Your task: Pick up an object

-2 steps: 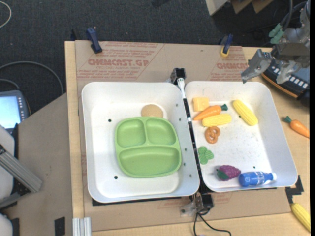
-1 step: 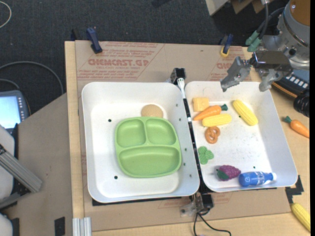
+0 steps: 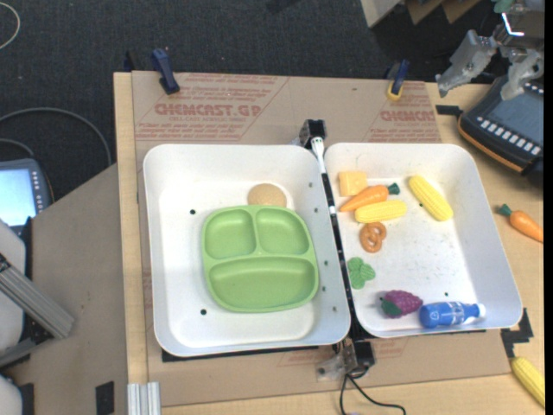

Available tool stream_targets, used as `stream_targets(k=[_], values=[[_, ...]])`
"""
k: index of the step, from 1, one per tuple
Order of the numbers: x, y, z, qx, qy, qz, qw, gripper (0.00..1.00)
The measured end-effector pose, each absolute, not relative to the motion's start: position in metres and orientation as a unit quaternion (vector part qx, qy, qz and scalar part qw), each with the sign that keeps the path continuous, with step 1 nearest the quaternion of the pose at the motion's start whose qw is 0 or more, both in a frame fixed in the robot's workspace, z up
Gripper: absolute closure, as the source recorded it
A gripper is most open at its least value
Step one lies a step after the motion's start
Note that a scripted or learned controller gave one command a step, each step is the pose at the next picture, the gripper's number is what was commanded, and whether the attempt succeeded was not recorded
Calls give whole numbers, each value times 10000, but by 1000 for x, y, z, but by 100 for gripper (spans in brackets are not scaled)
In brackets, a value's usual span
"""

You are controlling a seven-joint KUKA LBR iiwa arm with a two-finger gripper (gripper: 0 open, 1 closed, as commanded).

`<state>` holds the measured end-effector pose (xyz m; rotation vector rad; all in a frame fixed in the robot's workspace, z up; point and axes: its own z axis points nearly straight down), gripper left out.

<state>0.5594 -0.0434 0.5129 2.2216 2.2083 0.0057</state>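
Objects to pick: the right bin (image 3: 484,232) holds eight small toy foods, all lying loose.
Far-left corner of right bin: a pale yellow block (image 3: 352,182), with an orange carrot (image 3: 367,197) touching its near side and a short yellow corn piece (image 3: 380,212) just below the carrot.
Far edge, middle: a longer corn cob (image 3: 429,197) lies at a slant, apart from the carrot group.
Left edge, middle: a brown pretzel (image 3: 372,236) lies near the short corn piece; a green leaf (image 3: 360,272) sits beside the left wall.
Near edge: purple grapes (image 3: 399,303) lie just beside a blue bottle (image 3: 449,315), which is on its side.
Left bin (image 3: 168,232): a green divided plate (image 3: 259,258) fills its middle; a tan round disc (image 3: 267,195) lies by the plate's far rim (possibly a bun or biscuit, too small to tell).
Gripper (image 3: 488,59): above the bench's far right corner, outside both bins and well apart from every object; nothing is seen in it, and whether it is open or closed cannot be told.
Bench (image 3: 259,111): brown board with red lettering, two blue clamps (image 3: 164,69) on its far edge.
Outside the bins: a second carrot (image 3: 524,223) lies by the right edge; another yellow cob (image 3: 529,379) lies at the near right corner.
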Motion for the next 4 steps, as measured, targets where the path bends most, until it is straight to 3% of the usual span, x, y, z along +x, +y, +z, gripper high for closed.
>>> stream_targets(k=[1,2,3,4], values=[[544,-16,433,7063,7079,-28,-33,0],[489,13,542,7051,7090,61,43,0],[478,6,419,7079,7063,-53,-45,0],[480,64,438,7047,7095,19,9,0]])
